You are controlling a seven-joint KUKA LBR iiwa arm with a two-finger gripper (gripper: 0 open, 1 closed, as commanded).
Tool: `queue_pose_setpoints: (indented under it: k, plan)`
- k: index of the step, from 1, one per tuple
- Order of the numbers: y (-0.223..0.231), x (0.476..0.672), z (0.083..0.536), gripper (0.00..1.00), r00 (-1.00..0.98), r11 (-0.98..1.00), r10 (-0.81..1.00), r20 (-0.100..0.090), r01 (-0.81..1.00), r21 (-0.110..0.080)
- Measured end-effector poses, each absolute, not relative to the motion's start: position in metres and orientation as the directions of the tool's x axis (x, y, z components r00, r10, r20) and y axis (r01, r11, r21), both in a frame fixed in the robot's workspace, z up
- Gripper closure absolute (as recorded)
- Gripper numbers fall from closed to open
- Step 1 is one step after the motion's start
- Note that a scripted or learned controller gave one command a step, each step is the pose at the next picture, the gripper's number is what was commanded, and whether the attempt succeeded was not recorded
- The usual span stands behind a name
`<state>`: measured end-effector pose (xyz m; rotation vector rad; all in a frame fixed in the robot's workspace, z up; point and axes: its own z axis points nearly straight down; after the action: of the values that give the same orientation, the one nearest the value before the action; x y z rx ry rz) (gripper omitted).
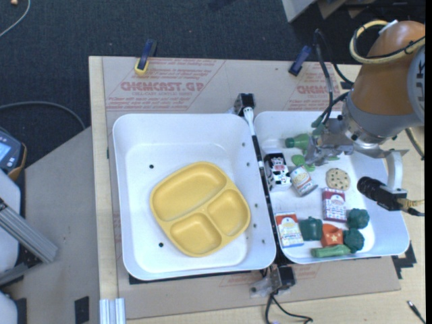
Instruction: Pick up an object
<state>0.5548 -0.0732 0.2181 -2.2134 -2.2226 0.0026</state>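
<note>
Camera view: my hand [316,148] is low in the right bin [391,243], at its upper middle, just beside a green bottle-shaped toy [295,141]. I cannot tell from this angle how the hand is set, nor whether anything is in it.

Contents of the right bin, inspected in turn. The green toy lies on its side near the far wall. Below my hand a small can [302,181] lies tilted, touching or nearly touching a black-and-white carton [275,170] against the left wall. A round cookie [337,178] sits to the right, with a red packet [334,204] just below it. Along the near edge lie a red-and-white box [288,229] and a cluster of green and red play-food pieces [336,236], packed close.

The left bin [128,181] holds a yellow divided tray [200,208].

Assessment: the green toy is the nearest candidate. I judge it light, rigid plastic and smooth, likely to roll or slip if pinched off centre. Best hold is across its body at mid-length, square to its long axis. The can would also roll; the flat packets offer little to grip.
</note>
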Motion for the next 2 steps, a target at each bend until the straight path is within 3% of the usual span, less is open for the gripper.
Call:
queue_pose_setpoints:
  k: [2]
  plan:
    - [0.035,0.513,0.224,1.0,-0.006,0.006,1.0,0.002,1.0,-0.005]
